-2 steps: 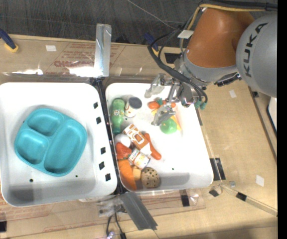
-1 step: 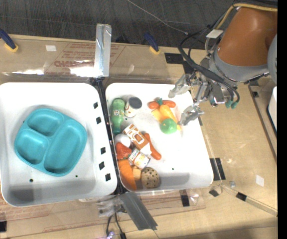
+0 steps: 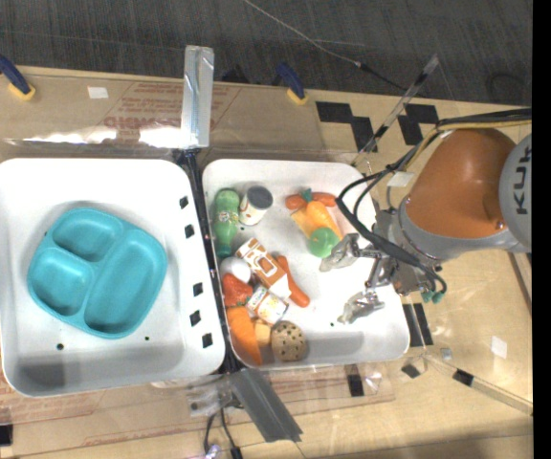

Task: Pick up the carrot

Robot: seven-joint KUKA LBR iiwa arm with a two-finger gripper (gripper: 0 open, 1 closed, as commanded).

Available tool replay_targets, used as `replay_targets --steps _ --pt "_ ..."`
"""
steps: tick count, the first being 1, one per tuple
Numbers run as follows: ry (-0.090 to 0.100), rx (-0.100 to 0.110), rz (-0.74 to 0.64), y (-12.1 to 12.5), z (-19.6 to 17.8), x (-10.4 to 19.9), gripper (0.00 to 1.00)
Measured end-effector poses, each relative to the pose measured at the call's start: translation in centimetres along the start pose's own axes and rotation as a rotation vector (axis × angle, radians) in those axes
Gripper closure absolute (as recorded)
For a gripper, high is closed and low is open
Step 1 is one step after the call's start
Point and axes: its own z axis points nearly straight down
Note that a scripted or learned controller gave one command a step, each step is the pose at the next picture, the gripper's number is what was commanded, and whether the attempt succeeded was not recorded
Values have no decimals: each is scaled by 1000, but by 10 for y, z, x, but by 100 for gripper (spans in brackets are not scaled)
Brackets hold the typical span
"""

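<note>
A slim orange carrot (image 3: 295,287) lies slantwise in the middle of the right bin (image 3: 381,338), partly under a small orange-and-white carton (image 3: 260,261). My gripper (image 3: 350,281) hovers over the bin's right part, a little to the right of the carrot and apart from it. It is open, with one fingertip (image 3: 337,255) toward the back and the other toward the front, and nothing sits between them. A second orange piece (image 3: 316,199) lies near the bin's back, beside a yellow-and-green toy (image 3: 318,228).
The right bin's left side is crowded: a green vegetable (image 3: 226,220), a small can (image 3: 256,199), a red-and-white ball (image 3: 234,272), an orange (image 3: 243,334) and a cookie (image 3: 288,340). The left bin (image 3: 17,185) holds a teal divided plate (image 3: 99,271).
</note>
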Motion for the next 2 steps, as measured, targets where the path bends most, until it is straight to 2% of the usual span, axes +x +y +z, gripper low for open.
replay_targets --steps 1,2 --pt "-13 5 107 -4 65 -54 0" --pt "-14 5 164 -10 59 -113 0"
